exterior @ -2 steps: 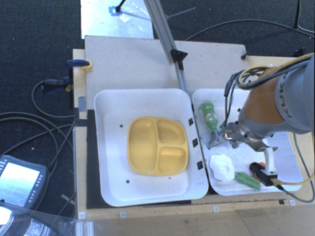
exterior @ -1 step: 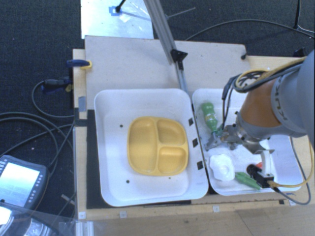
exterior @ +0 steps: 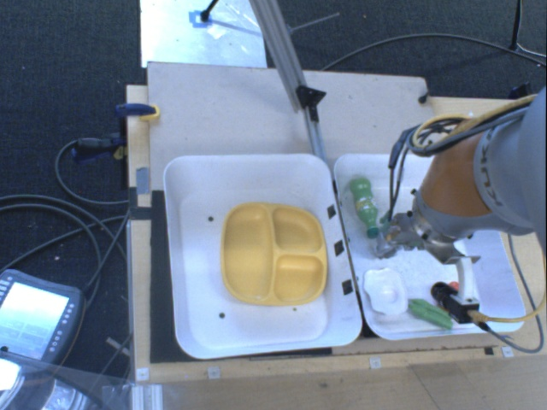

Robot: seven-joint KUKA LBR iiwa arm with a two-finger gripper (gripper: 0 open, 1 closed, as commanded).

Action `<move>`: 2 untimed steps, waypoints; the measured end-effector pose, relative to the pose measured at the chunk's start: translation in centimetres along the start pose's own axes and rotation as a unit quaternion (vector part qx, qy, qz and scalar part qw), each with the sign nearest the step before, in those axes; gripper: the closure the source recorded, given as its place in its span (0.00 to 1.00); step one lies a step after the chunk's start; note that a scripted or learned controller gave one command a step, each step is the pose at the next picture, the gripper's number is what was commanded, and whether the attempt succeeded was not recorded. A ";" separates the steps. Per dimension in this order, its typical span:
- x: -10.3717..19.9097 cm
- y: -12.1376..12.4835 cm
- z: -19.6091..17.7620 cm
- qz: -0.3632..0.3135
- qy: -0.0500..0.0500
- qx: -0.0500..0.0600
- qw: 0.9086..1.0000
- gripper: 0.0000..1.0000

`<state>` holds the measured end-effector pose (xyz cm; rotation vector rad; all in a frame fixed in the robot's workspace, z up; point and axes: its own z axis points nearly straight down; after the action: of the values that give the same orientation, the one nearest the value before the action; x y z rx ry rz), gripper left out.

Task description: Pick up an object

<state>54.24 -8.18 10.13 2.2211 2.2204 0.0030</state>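
Observation:
My gripper (exterior: 384, 244) hangs low in the right bin (exterior: 504, 267), near its left wall. A green bottle (exterior: 361, 199) lies just above it, its lower end right beside the gripper tip. Whether they touch I cannot tell. A small white cup-like object (exterior: 385, 290) lies just below the gripper. A small green object (exterior: 430, 313) rests near the bin's front edge. The grey arm with its orange band covers much of the right bin's middle.
The left bin (exterior: 192, 229) holds a yellow divided plate (exterior: 274, 253) at its centre. A metal pole (exterior: 282, 45) slants down from the top to the wall between the bins. Cables lie on the floor at the left.

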 end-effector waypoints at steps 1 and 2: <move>-0.5 0.1 -4.4 -0.001 -0.001 -0.002 1.000 1.00; 0.4 0.7 -10.0 -0.003 -0.001 -0.003 1.000 1.00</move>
<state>54.97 -7.76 20.10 2.2099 2.2247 0.0079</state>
